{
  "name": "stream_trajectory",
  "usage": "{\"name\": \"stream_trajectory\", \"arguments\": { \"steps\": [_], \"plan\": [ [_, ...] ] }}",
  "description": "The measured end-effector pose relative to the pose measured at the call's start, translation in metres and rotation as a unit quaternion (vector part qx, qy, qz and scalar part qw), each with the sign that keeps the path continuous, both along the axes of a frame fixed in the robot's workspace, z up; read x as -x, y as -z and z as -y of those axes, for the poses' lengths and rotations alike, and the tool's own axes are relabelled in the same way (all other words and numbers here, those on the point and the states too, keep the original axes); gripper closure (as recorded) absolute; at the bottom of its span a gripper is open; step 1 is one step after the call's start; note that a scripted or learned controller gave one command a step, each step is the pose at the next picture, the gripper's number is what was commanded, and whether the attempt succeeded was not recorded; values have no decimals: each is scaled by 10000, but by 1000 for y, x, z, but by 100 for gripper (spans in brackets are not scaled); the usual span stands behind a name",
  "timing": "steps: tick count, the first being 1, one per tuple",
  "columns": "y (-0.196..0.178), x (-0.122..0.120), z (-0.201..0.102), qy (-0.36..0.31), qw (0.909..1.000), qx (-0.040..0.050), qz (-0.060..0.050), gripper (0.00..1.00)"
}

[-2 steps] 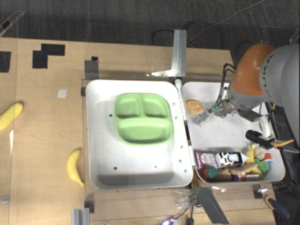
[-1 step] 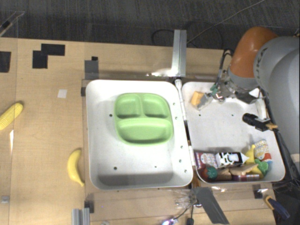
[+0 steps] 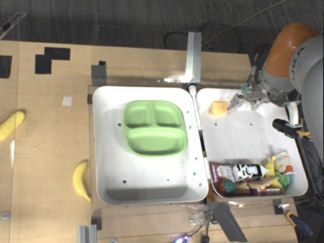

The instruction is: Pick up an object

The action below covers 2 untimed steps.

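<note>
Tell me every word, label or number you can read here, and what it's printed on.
No text reads clearly.
Dark packet in the right bin: printing, too blurred to read.
Black-and-white carton: pattern, no legible words.
Yellow and red packets: too small to read.
Black shapes on the bench: plain marks, not letters.

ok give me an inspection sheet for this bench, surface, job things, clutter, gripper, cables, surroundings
surface: wooden bench bearing two white bins, left bin and right bin, side by side
job's things: orange-yellow block in the right bin's far left corner; pile of small packaged items along that bin's near edge
clutter: green divided plate in the left bin; banana on the bench beside the left bin; corn cob at the left edge
grippers: gripper low over the right bin's far edge, right of the block, nothing seen between its fingers
cables: black cable on the floor beyond the bench
surroundings: dark carpet; black markers on the bench
</note>
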<state>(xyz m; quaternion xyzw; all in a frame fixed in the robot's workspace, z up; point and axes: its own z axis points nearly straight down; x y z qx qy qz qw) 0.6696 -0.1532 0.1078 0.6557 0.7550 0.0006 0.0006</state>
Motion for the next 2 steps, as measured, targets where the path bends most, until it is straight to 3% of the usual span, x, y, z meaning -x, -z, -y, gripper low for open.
{"name": "stream_trajectory", "arguments": {
  "steps": [1, 2],
  "plan": [
    [20, 0, -43, -939, 9956, 42, -4, 0],
    [10, -2, -47, -971, 9953, 13, 27, 100]
  ]
}}
